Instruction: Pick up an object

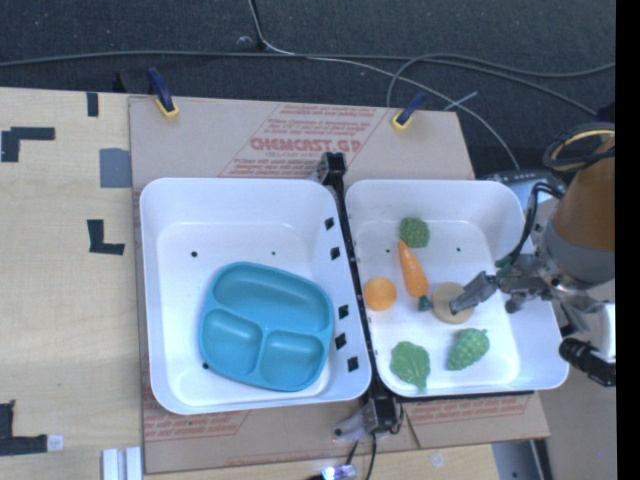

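Five small toy foods are lying scattered in the right-hand shallow white bin [500, 204], loose for picking: a dark green broccoli floret [414, 232], an orange plastic carrot [412, 270], a round orange ball [379, 294], and two green leafy pieces [410, 363] [468, 348]. A tan round disc [453, 303] is sitting just right of the carrot. The claw [468, 295] is reaching in low over that disc, seemingly touching it; whether it is spread or pinching, I cannot tell. A blue sectioned plastic tray [266, 325] is resting in the left bin [170, 268].
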Tool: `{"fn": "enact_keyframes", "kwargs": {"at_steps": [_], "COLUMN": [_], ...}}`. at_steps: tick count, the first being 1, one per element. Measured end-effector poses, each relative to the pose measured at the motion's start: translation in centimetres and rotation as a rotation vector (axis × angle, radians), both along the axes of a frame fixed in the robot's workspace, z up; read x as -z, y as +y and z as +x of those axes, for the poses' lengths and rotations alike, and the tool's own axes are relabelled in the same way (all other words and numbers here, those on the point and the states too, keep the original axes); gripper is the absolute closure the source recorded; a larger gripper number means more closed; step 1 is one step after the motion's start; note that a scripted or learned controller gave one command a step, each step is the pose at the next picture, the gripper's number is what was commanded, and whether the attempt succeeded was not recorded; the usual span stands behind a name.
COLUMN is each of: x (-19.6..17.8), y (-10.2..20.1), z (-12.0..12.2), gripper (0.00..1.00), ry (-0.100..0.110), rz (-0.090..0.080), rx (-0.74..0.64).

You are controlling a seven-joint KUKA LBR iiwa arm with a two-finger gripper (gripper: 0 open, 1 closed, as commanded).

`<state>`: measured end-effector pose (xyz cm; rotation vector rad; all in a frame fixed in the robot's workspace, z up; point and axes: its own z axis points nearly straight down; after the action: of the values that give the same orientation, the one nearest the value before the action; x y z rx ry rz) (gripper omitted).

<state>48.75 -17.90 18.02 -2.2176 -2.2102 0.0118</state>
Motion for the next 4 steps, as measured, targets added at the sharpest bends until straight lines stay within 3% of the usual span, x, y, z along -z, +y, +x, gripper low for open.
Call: {"fn": "enact_keyframes", "kwargs": {"at_steps": [1,2,3,4], "x": [-0.5,5.9,9.7,8.4], "y": [0.0,-0.3,-0.3,-0.3], "z": [0.3,0.2,0.2,0.3], "gripper": [0.0,0.0,0.0,1.0], "ry": [-0.011,-0.005,-0.013,-0.015], "rz": [-0.003,0.0,-0.004,-0.005], "rx": [-0.003,-0.003,-0.004,-0.004]}}
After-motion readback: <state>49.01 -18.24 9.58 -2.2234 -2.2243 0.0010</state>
